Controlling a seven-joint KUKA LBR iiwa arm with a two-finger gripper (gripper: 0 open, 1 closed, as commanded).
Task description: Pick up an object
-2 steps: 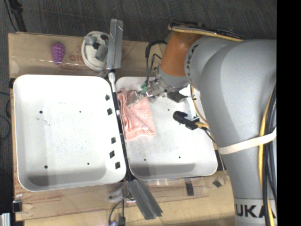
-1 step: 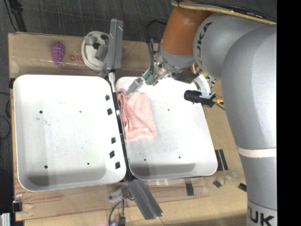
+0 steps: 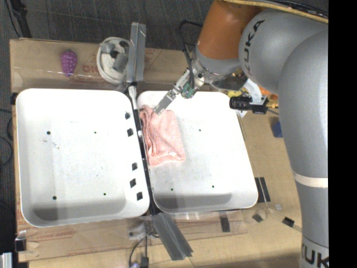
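At the near edge, the wooden surface (image 3: 268, 216) is seen carrying two shallow white bins side by side, with a grey bracket between them at six o'clock. The left bin (image 3: 33, 149) is kept bare of objects, so the only candidate for picking is found in the right bin (image 3: 223, 166).

There, a pink cloth (image 3: 163, 135) is laid crumpled against the divider wall, at about ten o'clock within that bin. It is judged to be pushed against the wall, which leaves only its free side towards three o'clock open for an approach.

Just beyond, the hand (image 3: 162, 106) is brought in at a slant from two o'clock, its slender tip set at the far upper edge of the cloth, touching or just above it. Whether the hand is released or clenched cannot be told; no cloth is seen lifted between its tips, so the pick is judged not yet made.

Farther off, past the bins at eleven o'clock, a white roll (image 3: 111, 60) and a purple object (image 3: 68, 62) are left on the surface, out of play.
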